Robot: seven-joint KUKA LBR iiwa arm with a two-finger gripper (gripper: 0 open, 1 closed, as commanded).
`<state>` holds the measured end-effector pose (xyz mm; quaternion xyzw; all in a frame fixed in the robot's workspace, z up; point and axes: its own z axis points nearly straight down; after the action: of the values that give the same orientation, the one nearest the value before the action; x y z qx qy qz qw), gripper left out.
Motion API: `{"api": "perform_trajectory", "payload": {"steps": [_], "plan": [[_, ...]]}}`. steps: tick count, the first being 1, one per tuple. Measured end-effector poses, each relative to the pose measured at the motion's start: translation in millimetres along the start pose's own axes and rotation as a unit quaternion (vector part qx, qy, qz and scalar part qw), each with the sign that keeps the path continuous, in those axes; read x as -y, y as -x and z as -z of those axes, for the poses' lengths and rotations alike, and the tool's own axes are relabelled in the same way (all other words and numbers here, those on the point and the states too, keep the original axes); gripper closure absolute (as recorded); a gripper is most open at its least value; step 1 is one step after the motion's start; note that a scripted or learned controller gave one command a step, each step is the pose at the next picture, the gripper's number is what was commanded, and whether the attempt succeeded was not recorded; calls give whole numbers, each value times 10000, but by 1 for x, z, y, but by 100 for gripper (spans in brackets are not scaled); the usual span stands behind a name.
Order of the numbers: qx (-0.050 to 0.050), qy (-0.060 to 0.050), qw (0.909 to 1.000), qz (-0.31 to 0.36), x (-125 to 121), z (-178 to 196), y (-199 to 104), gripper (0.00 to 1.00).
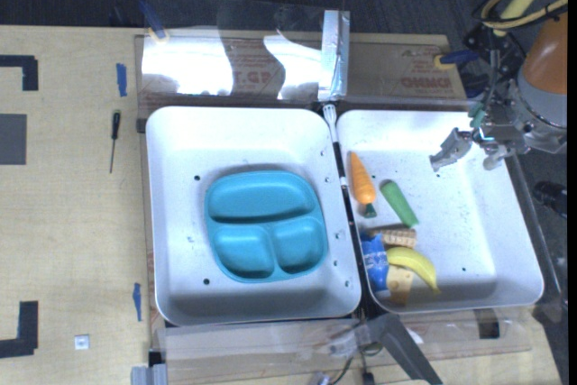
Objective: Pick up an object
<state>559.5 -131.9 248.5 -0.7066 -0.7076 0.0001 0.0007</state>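
White plastic forms both bins. The left bin [171, 194] holds a blue tray [266, 223], smooth, with rounded corners and three moulded compartments. The right bin [478, 230] holds the small items, all grouped at its left side against the dividing wall.

The gripper [470, 149] hangs over the upper right part of the right bin, near that bin's right rim. Its two grey metal fingers [446, 155] stand spread apart, with nothing between them.

The carrot [361, 181] lies below and left of the gripper, well apart from it: orange, tapered, with its narrow end toward the far rim. Just beside it on the right lies a green pod [398, 203], oblong and glossy, tilted. Nearer the front lie a tan ridged piece [398, 238], a curved yellow banana [416, 267] and a blue packet [374, 262], touching one another.

Behind the bins stands a clear sheet [243, 54] with strong glare, on a brown board [406, 68].
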Motion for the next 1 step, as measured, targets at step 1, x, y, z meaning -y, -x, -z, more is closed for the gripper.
{"api": "perform_trajectory", "payload": {"steps": [1], "plan": [[-8,-40,9991,425,-29,-109,-37,0]]}}
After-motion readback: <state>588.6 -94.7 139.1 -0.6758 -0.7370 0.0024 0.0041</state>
